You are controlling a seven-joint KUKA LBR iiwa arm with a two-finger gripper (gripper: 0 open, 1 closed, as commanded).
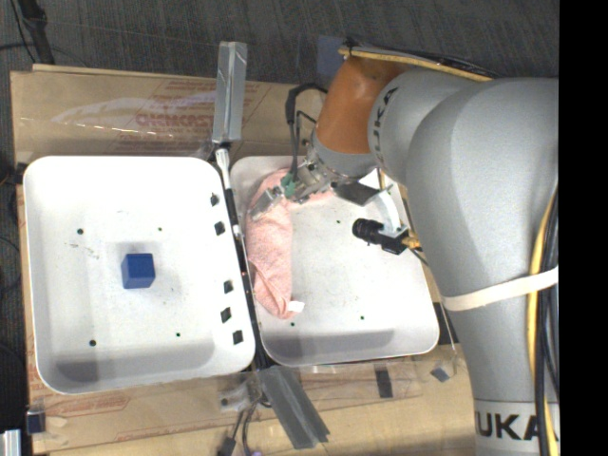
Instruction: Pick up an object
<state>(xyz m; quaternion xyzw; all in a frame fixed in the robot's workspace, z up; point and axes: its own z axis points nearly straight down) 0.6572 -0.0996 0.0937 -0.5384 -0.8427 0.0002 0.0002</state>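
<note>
A pink cloth [270,245] lies bunched along the left wall of the right bin [351,335], running from the far corner toward the near side. My gripper [293,187] is down at the cloth's far end, touching or just above it. A small blue cube [139,270] sits alone in the left bin [114,359], left of its middle, far from the gripper.
The grey arm with its orange band [347,107] covers the far right part of the right bin. A divider with black clips [228,255] separates the two bins. Cardboard [104,112] lies under the bins on the bench.
</note>
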